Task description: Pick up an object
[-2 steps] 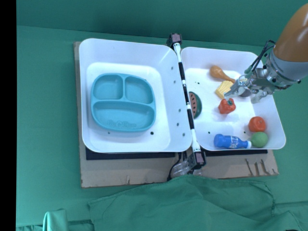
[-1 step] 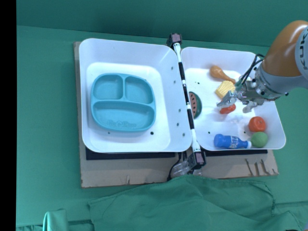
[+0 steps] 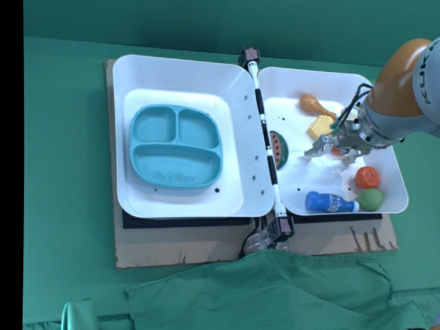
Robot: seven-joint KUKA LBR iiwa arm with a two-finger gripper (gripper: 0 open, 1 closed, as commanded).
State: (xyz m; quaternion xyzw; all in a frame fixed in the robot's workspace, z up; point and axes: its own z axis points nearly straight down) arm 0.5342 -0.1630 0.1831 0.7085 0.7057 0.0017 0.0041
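A green cloth covers the table (image 3: 69, 184) under two white bins. Taking the right bin (image 3: 295, 81) as my landmark, my pincer (image 3: 335, 148) hangs over its middle, fingers spread apart with nothing between them. Just beside it, toward the far wall, lies a yellow corn piece (image 3: 320, 126), with a drumstick (image 3: 313, 104) beyond. A watermelon slice (image 3: 278, 150) leans against the bin's left wall. Along its near edge lie a blue bottle (image 3: 328, 201), a green ball (image 3: 371, 199) and a red tomato (image 3: 367, 177).
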